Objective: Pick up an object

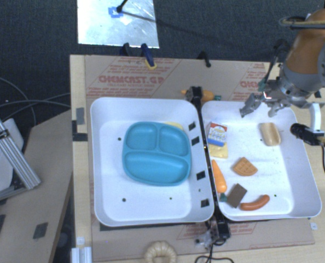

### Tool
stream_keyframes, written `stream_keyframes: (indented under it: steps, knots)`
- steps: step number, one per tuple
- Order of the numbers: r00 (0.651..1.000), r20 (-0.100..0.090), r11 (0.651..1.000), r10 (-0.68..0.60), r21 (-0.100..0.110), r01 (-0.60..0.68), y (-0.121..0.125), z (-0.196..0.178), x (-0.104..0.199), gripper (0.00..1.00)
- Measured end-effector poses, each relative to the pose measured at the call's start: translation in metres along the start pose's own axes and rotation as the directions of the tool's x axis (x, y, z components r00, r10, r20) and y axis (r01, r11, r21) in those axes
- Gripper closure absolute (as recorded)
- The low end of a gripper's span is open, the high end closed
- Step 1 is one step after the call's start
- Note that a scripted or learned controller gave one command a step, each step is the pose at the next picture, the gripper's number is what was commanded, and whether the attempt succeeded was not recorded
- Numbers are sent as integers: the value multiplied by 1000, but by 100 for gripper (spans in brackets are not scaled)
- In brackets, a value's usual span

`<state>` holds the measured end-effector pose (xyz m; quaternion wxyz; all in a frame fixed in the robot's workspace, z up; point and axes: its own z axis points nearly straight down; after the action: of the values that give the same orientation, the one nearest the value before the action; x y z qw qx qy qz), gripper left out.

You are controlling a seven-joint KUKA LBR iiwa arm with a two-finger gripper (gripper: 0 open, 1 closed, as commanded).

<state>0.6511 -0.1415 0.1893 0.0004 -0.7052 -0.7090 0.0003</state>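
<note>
My gripper [261, 107] hangs over the far edge of the right bin [305, 185], its two fingers spread open with nothing between them. Below it in that bin lie a tan bread roll [270, 133], a small carton with a red top [217, 134] resting on a yellow slice [219, 150], a waffle-like biscuit [244, 167], an orange carrot [219, 177], a brown block [236, 195] and a red sausage [254, 203]. The bread roll is the nearest thing to the gripper, a little in front of it.
The left bin [105, 147] holds a blue divided plate [156, 153] with a yellow piece [175, 125] showing behind it. A black divider with clips [202, 147] runs between the bins. A braided ring [160, 252] lies off the bench front.
</note>
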Motion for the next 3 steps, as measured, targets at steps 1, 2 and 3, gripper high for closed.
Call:
stream_keyframes:
  steps: [1, 2, 3]
  knots:
    - [1000, 0, 1000, 1, 0, -1, 1, 41, 1, 0]
    - [1000, 0, 1000, -1, 0, 1, 1, 88, 10, 0]
    - [1000, 1, 1000, -1, -2, 1, 2, 105, 10, 0]
